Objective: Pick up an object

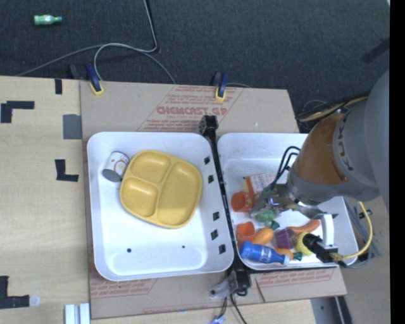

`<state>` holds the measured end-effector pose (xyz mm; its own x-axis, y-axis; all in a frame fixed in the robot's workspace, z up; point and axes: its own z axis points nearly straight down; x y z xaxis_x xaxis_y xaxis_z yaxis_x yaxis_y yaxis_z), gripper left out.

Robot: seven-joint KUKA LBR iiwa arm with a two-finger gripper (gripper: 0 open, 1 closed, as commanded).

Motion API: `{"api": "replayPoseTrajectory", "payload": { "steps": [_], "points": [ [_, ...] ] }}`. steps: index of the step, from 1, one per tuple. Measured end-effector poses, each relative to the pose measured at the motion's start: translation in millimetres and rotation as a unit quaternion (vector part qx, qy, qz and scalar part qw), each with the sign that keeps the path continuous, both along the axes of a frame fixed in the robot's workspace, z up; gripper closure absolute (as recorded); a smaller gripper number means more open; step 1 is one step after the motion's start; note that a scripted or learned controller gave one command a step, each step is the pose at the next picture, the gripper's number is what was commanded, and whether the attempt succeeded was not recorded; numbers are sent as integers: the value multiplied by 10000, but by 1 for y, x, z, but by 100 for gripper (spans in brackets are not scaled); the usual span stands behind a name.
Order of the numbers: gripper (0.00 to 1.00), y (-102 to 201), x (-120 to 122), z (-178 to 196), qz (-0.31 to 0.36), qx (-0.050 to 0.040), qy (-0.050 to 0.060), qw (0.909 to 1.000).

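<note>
My gripper point(273, 204) hangs over the right bin point(286, 144) amid small toys, grip state unclear, nearest a green piece point(268, 218), probably light rigid plastic, best pinched across its middle.

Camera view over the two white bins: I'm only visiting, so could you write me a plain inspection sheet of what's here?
Surface: cardboard sheet on a wooden bench, clamped along its far edge, bearing the left bin and right bin.
Job's things: right bin holds small toys, among them a blue bottle, a purple piece and an orange piece.
Clutter: yellow divided plate and small can in the left bin.
End effector: low over the toy pile; grip unclear.
Cables: white cable on dark carpet; black and yellow cables by the arm.
Surroundings: green object on the carpet.
</note>
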<state>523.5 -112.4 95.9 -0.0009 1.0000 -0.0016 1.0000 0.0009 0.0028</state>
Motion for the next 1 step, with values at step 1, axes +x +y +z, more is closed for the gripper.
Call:
{"api": "replayPoseTrajectory", "payload": {
  "steps": [1],
  "points": [
    [100, 78, 23, 88, 8, 12, 16, 10000]
  ]
}}
